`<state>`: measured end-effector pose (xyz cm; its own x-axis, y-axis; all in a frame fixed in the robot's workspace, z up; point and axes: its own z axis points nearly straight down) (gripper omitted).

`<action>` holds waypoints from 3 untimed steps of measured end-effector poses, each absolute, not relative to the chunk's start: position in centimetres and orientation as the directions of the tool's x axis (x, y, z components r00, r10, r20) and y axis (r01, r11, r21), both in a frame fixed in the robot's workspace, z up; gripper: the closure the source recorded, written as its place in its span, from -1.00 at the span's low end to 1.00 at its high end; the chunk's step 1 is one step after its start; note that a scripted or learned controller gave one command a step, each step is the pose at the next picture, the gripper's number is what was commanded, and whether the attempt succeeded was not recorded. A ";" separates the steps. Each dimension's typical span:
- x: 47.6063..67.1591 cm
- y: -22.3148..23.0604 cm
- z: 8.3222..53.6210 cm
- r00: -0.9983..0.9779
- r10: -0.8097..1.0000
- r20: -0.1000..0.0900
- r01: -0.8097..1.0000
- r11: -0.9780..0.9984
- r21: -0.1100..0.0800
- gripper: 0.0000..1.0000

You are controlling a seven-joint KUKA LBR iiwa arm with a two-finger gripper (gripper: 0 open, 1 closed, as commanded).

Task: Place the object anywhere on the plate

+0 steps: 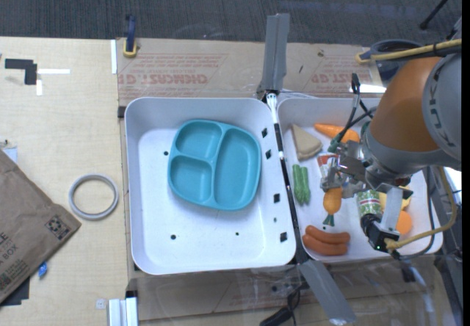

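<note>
1. Here, the grey arm (422,108) with its orange band reached in from the right and hung over the right bin (433,247).
2. The gripper (339,178) sat low over the middle of that bin, just above an orange carrot-like piece (332,202); whether that piece was between the fingers or merely beneath them could not be told, nor whether the gripper was spread or pressed together.
3. The blue plate (215,164), with three compartments, lay in the left bin (147,229), well apart from the gripper, and nothing rested on it.
4. In the right bin, a tan wedge of bread (305,142) lay near the top left, with a green bean pod (301,183) below it beside the dividing wall.
5. A second carrot (328,128) lay near the top, partly behind the arm.
6. A reddish sausage (326,241) lay at the bottom of that bin.
7. On the bench to the left, a roll of tape (93,195) lay near a sheet of brown cardboard (26,229).
</note>
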<state>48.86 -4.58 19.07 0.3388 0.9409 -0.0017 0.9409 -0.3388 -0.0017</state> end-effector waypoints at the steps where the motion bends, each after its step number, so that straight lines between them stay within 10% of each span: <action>1: 56.2 0.0 25.3 0.092 0.996 -0.003 0.996 -0.092 -0.002 1.00; 2: 54.4 0.0 22.7 0.104 0.995 -0.003 0.995 -0.104 -0.005 1.00; 3: 58.4 7.6 22.4 0.226 0.974 -0.004 0.974 -0.226 -0.003 1.00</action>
<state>58.38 7.56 22.38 0.2262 0.9741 -0.0035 0.9741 -0.2262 -0.0033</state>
